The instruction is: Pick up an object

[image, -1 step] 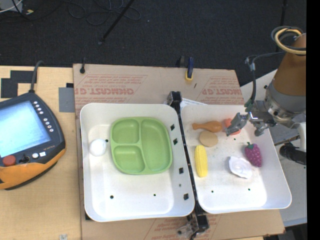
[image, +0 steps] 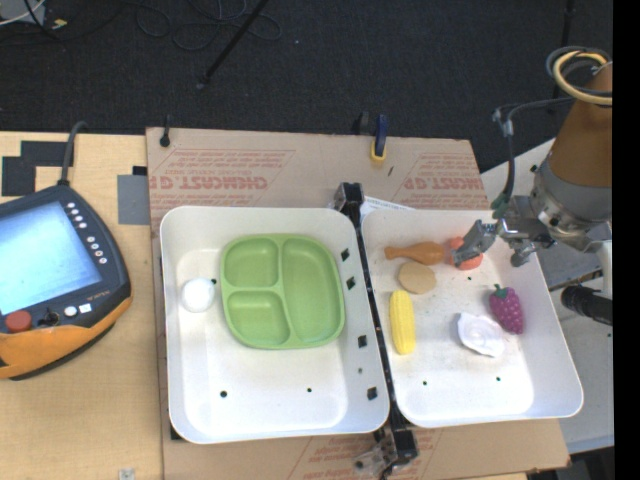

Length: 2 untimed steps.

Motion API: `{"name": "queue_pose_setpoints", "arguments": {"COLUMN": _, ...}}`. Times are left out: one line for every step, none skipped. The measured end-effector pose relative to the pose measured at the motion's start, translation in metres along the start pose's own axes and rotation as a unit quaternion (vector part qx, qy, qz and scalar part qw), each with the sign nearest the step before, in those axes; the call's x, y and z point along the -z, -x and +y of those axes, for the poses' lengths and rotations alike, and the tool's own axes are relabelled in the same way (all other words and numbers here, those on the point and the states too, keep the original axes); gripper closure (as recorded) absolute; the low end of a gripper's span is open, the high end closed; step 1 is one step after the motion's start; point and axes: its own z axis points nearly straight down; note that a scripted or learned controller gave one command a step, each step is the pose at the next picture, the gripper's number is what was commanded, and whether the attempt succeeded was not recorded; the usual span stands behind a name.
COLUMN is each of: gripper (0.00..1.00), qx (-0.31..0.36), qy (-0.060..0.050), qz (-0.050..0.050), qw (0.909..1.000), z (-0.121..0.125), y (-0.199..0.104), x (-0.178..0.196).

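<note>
Grey metal 2-finger gripper [image: 497,236] low over the upper right part of the right shallow white plastic bin [image: 560,388], hung from the grey arm [image: 580,158] reaching in from the right. Fingers spread apart, nothing clamped between them. Left fingertip right against a small red-orange rounded plastic toy [image: 468,258], touching or nearly so; cannot tell which.

Just left of the gripper, an orange-brown plastic drumstick toy [image: 415,253], smooth, lying on its side. Below-left of the gripper, a tan, flat, round cookie-like disc [image: 417,279], touching or just below the drumstick. Further down-left, a yellow plastic corn cob [image: 402,321], ridged, lying lengthwise. Just below the gripper, a purple bumpy bunch of plastic grapes [image: 507,309] with a small green stem. Beside the grapes, lower-left of them, a white crumpled soft-looking lump [image: 481,334].

Well to the left of the gripper, in the left shallow white plastic bin [image: 200,398]: a light green plastic plate with 3 compartments [image: 282,292], glossy, rounded corners, and beside its left edge a small white ball [image: 197,294].

Both bins side by side on brown printed cardboard [image: 250,168] over the bench.
</note>
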Motion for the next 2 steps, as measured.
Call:
{"name": "queue_pose_setpoints", "arguments": {"gripper": 0.0, "qx": 0.001, "qy": -0.002, "qz": 0.0, "qw": 1.0, "z": -0.001, "y": -0.004, "x": -0.044}}
{"name": "queue_pose_setpoints", "arguments": {"gripper": 0.0, "qx": 0.001, "qy": -0.002, "qz": 0.0, "qw": 1.0, "z": 0.006, "y": -0.008, "x": -0.09}}
